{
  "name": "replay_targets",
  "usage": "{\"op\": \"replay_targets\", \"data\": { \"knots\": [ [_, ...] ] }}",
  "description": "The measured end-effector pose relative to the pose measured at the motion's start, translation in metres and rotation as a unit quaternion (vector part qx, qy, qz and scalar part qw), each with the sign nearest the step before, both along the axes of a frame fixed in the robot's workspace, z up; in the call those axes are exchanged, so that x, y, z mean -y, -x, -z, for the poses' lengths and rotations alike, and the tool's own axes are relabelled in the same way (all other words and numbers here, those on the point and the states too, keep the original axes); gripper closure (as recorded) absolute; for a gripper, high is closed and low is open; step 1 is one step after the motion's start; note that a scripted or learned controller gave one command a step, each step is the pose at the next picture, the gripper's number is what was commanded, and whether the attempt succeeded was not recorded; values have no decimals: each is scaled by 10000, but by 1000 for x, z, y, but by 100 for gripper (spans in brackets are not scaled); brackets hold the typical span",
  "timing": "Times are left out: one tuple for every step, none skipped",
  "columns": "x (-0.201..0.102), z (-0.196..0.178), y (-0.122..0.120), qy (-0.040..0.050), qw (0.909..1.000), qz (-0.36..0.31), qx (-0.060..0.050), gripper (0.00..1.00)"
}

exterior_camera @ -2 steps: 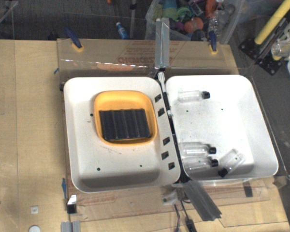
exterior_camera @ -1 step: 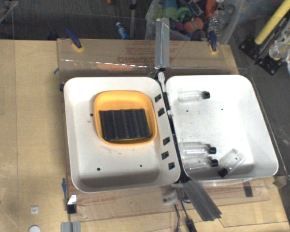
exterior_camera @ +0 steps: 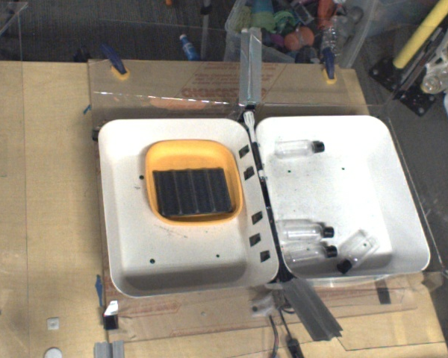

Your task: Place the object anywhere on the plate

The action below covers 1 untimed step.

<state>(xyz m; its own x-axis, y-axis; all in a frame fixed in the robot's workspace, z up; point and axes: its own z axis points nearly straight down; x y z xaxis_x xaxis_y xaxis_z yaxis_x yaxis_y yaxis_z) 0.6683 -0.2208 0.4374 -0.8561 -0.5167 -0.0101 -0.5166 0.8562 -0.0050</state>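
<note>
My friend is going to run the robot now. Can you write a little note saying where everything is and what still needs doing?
Left white bin: square orange plate with a black ribbed block lying on it.
Right white bin: four small clear plastic bottles with black caps. One sits near the back, two lie side by side at the front left, one tilted at the front.
Done: the block rests on the plate.
Left: bottles, if any are meant to move.

Pale wooden bench under even light. Beyond its far edge: dark floor, clear tub of colourful toys, yellow tube at far right corner.
</note>
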Motion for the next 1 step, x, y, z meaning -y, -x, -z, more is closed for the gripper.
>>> {"op": "replay_targets", "data": {
  "knots": [
    [0,0,0,14,9835,-1807,0,100]
  ]
}}
